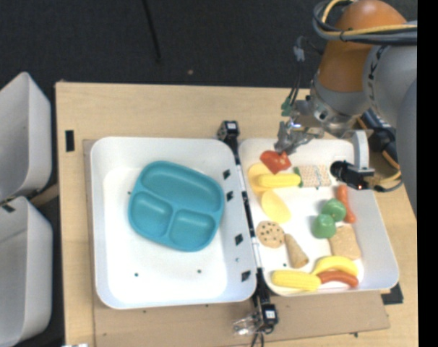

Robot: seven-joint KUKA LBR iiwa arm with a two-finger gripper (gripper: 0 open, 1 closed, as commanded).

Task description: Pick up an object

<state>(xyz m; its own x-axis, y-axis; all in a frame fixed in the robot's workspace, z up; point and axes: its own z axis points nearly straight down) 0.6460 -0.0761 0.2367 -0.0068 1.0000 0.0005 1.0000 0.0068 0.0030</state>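
Your gripper (pixel 290 139) hangs low over the far left corner of the right bin (pixel 381 262), right above a red toy (pixel 275 161) that lies against the bin's back edge. You cannot tell from this slanted view whether the fingers are apart or together, nor whether they touch the toy; nothing shows as gripped between them, so treat the toy as lying free in the bin.

The red toy looks like the pick in hand. It sits just beside a yellow banana-like piece (pixel 275 181), which in turn lies near a pale yellow lemon shape (pixel 275 206). That crowding is your main worry: if the fingers come down wide they may catch the yellow piece too, or push the red one against the bin wall. Come straight down over the middle of the red toy, with the fingers set so they close across its narrow side, away from the yellow neighbour and the divider between the bins. Close firmly, since a smooth plastic toy will likely slip, then lift straight up before moving sideways.

If this pick fails, the green pieces (pixel 327 219) and the cookie (pixel 269 233) sit with more room around them. The blue plate (pixel 177 205) in the left bin (pixel 107 280) on the worktop (pixel 74 107) is flat and hard to grasp.
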